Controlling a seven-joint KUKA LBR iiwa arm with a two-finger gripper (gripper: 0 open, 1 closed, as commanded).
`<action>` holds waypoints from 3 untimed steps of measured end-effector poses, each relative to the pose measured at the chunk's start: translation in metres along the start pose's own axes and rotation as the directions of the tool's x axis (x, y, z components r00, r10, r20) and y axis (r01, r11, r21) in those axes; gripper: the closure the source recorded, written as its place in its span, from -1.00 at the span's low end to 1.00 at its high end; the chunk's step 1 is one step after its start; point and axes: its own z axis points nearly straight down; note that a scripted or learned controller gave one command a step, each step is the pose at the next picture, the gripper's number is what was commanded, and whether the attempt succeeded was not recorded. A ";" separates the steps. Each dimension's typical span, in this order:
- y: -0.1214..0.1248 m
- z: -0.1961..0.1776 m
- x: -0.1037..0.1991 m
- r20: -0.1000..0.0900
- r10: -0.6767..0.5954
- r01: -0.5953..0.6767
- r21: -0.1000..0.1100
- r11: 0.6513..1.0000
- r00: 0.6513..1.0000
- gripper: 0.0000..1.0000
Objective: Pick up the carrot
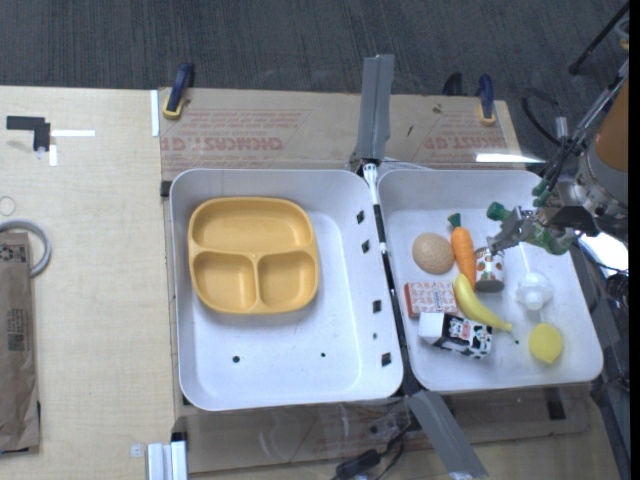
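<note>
The orange carrot (463, 252) with a green top lies in the right bin (575, 368), pointing towards the bin's back wall. It rests between a tan round potato (433, 253) on its left and a small can (489, 272) on its right. My gripper (508, 232) hangs over the right bin, just right of the carrot and above the can, reaching in from the right edge. Nothing of the carrot is seen in its grasp.
A yellow banana (479, 304), a red carton (430, 296), a black-and-white carton (460, 334), a lemon (546, 343) and a white lump (533, 292) crowd the right bin. The left bin (290, 378) holds a yellow divided plate (254, 255).
</note>
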 end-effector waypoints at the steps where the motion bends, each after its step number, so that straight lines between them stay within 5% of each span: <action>1: 0.004 -0.056 -0.015 0.002 -0.186 0.186 -0.003 0.983 0.983 -1.00; 2: 0.053 0.023 0.005 0.000 -0.339 0.339 -0.001 0.941 0.941 -1.00; 3: 0.057 0.065 0.004 0.000 -0.397 0.397 -0.001 0.918 0.918 -1.00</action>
